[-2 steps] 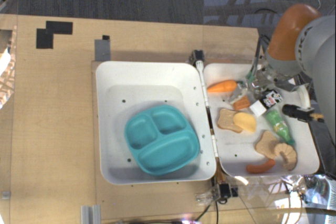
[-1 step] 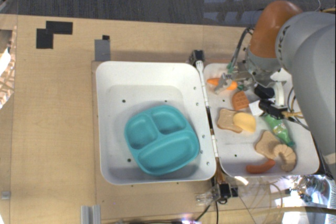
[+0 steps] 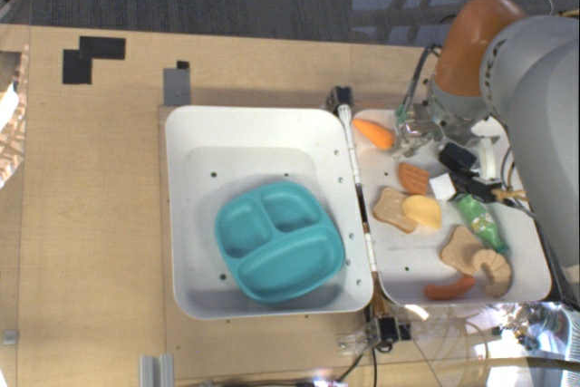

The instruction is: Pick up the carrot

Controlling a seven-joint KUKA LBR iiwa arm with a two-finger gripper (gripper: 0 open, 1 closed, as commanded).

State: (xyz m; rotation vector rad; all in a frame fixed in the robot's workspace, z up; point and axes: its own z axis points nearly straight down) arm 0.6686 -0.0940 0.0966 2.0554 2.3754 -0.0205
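Right, from my seat I see the two white bins side by side in the middle of the frame. The left bin (image 3: 181, 195) carries a teal divided plate (image 3: 279, 240), sitting toward its lower centre. The right bin (image 3: 399, 281) holds the clutter.

The carrot (image 3: 374, 133) lies in the upper left corner of the right bin, orange and tapered, slanting down toward the right, close to the dividing wall between the bins. The gripper (image 3: 412, 133) hangs just to the right of it at about the same height in the frame — near the carrot's thick end, but nothing sits between the fingers that I can make out. Whether the claw is open or closed I cannot tell from this angle; the metal parts blur together.

Below the gripper there is a ridged orange cracker-like piece (image 3: 414, 178), then a slice of toast (image 3: 392, 209) touching a yellow rounded piece (image 3: 422, 212). Further right lies a green vegetable (image 3: 478, 220), and below it a tan wooden-looking piece (image 3: 473, 255). A reddish sausage (image 3: 449, 288) rests near the bin's lower edge.

The arm (image 3: 535, 95) comes in from the upper right, its orange band (image 3: 471, 41) above the wrist.
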